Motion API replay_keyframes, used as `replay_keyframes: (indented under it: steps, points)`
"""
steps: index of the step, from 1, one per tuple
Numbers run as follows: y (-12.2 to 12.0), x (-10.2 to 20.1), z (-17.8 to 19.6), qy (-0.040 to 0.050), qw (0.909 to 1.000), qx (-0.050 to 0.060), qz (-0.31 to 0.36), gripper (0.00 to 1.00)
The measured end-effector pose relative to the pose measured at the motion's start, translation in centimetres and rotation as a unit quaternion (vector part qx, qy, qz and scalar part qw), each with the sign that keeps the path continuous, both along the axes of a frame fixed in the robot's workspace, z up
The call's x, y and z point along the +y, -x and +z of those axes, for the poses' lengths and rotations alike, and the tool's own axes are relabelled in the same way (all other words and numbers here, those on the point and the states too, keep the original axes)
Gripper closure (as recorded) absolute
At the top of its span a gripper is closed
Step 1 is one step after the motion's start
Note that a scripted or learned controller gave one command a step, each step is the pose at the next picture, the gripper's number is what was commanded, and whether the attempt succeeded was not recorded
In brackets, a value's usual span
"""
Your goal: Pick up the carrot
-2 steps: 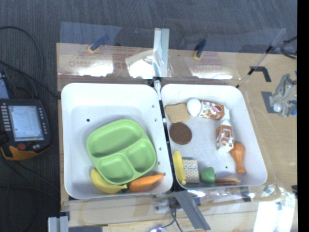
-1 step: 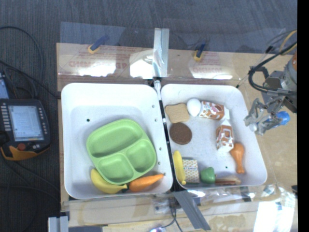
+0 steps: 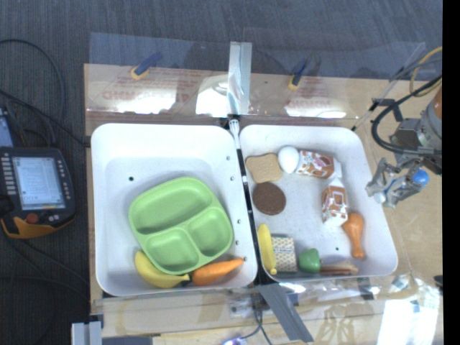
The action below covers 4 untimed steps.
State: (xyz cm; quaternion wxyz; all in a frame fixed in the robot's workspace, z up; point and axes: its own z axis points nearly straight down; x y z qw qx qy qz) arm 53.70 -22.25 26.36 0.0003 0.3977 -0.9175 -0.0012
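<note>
The orange carrot (image 3: 217,270) lies flat in the left bin (image 3: 115,149), at its front right corner. It rests against the front edge of the green divided plate (image 3: 181,223), with a yellow banana (image 3: 157,273) just to its left. My gripper (image 3: 385,190) hangs outside the right bin (image 3: 359,146), past its right wall and far to the right of the carrot. Its fingers stand open with nothing between them.
The right bin holds a tan bread slice (image 3: 263,167), a white egg (image 3: 289,159), a brown cookie (image 3: 269,198), two wrapped snacks (image 3: 316,164), a chicken drumstick (image 3: 354,233), a second banana (image 3: 266,249) and a green pepper (image 3: 310,261). A teach pendant (image 3: 34,185) lies at far left.
</note>
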Motion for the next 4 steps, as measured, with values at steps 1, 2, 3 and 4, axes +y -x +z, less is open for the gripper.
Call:
replay_keyframes:
  steps: [1, 2, 3, 4]
  points:
    - [4.7, -0.1, 5.1, 0.0006, 0.9929, -0.003, 0.119, 1.00]
    - [5.2, 0.6, 1.7, -0.0005, 0.9807, -0.001, 0.195, 1.00]
    - [-3.8, 8.8, -2.6, -0.0035, 0.9748, 0.000, 0.223, 1.00]
    - [-5.2, 2.6, 11.0, 0.0037, 0.9837, -0.008, 0.180, 1.00]
